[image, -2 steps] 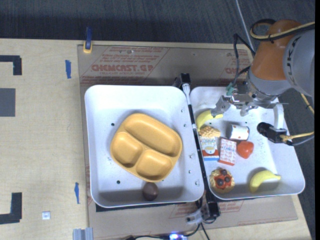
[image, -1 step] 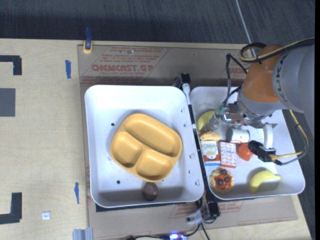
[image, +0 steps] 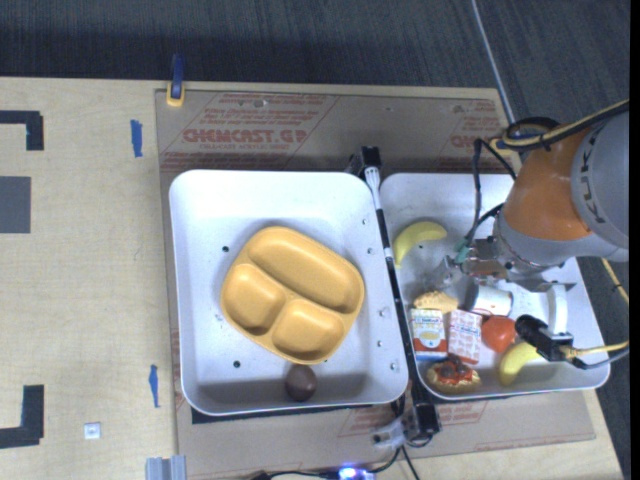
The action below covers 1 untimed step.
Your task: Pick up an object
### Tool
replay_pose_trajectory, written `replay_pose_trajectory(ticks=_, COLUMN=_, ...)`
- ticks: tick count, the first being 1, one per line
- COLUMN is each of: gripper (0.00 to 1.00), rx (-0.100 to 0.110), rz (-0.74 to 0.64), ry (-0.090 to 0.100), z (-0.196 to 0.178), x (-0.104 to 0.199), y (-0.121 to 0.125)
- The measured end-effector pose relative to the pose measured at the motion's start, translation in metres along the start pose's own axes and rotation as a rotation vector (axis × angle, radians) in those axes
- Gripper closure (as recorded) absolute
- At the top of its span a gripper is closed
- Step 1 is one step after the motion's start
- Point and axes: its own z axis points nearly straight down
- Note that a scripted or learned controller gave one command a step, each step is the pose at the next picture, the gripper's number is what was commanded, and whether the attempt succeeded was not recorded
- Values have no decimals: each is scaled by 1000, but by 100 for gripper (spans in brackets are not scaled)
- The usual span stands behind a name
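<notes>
Pale wooden desk [image: 80, 298] with blue tape marks [image: 136, 138], brown cardboard sheet [image: 300, 128], dark grey carpet floor [image: 250, 18] beyond.

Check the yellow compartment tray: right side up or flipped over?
Right side up: the yellow tray lies in the left bin with its three hollows facing the camera.

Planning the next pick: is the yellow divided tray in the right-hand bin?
No, the yellow divided tray lies in the left bin, with a small brown ball below it.

Robot lab test bench, plywood bench [image: 80, 298] with black and blue tape marks, two white bins [image: 190, 268] on printed cardboard, toy food inside, grey-orange arm [image: 560, 203] with cables, dark carpet floor
</notes>
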Motion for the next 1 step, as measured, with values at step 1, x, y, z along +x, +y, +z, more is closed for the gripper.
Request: replay_pose_trajectory(ticks=1, gripper=0, rx=-2, rz=-1, ry=1, z=0, x=19, y=-71)
